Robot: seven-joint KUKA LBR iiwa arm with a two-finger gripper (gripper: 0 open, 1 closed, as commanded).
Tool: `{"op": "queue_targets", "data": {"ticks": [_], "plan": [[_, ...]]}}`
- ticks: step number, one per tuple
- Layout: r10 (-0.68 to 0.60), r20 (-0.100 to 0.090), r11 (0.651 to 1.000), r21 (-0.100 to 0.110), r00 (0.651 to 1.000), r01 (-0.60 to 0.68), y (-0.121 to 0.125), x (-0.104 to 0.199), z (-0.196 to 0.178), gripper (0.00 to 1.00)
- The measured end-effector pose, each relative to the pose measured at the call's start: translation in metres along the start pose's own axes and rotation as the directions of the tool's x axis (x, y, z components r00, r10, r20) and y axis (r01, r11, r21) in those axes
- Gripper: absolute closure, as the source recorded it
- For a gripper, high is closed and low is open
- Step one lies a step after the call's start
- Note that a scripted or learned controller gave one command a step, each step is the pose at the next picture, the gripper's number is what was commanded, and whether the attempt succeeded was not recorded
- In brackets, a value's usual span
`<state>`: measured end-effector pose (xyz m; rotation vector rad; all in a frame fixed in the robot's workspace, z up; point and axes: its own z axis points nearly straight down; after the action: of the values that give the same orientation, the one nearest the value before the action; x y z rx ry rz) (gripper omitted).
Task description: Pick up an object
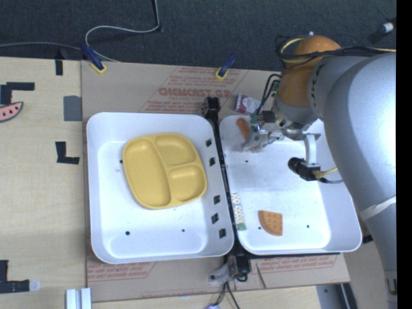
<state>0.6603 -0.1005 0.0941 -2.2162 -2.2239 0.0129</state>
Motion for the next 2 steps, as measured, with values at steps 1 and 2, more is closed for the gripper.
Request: {"op": "queue_targets", "data": {"ticks": [1, 2], "plan": [[0.0, 0.001, 1.0, 0.0, 1.0, 0.0, 0.0, -0.0001, 0.0001, 0.0], [-0.001, 0.002, 1.0, 0.001, 1.0, 0.001, -0.0003, -0.0001, -0.0094, 1.0]]}}
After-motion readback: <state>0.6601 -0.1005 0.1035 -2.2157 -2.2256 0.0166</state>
